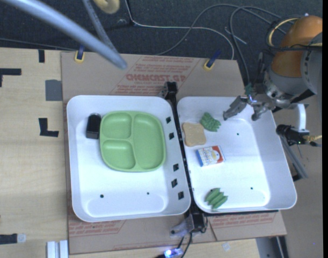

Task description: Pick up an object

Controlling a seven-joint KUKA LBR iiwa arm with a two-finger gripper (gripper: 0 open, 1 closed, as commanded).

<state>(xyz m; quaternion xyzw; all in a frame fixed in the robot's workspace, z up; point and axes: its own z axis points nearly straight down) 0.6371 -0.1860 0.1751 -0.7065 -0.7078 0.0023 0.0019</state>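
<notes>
Well, I see the gripper (244,109) spread wide and holding nothing, the ridged green piece (210,121) just left of it (long axis slanting down-right), bread slice (194,134) and small carton (210,156) beyond.

One fixed camera looks down at a slant from the near side — both white bins (181,144) sit mid-frame, the arm (292,58) entering from the right.
</notes>
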